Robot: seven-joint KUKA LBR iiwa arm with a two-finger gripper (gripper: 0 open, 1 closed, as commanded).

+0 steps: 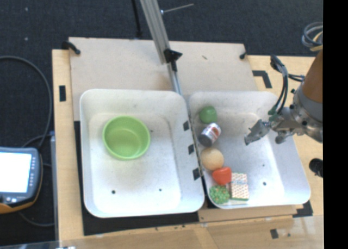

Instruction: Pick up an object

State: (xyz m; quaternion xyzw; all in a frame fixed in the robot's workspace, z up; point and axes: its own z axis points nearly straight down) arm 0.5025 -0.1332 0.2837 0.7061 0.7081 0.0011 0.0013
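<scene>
My gripper (pixel 267 135) hangs over the middle of the right bin (pixel 283 177), open, with nothing between its fingers. Along that bin's left wall lie a green ball (pixel 207 114), a small silver and red can (pixel 210 132) on its side, a tan ball (pixel 212 159) and a red object (pixel 221 175). In the front left corner sit a green bumpy item (pixel 219 193) and a small patterned box (pixel 240 186). The gripper is to the right of the can, apart from every object.
A light green bowl (pixel 126 137) stands in the left bin (pixel 163 188). A slanted metal pole (pixel 157 25) rises from behind the seam between the bins. A tablet-like pendant (pixel 16 174) lies off the bench at the left.
</scene>
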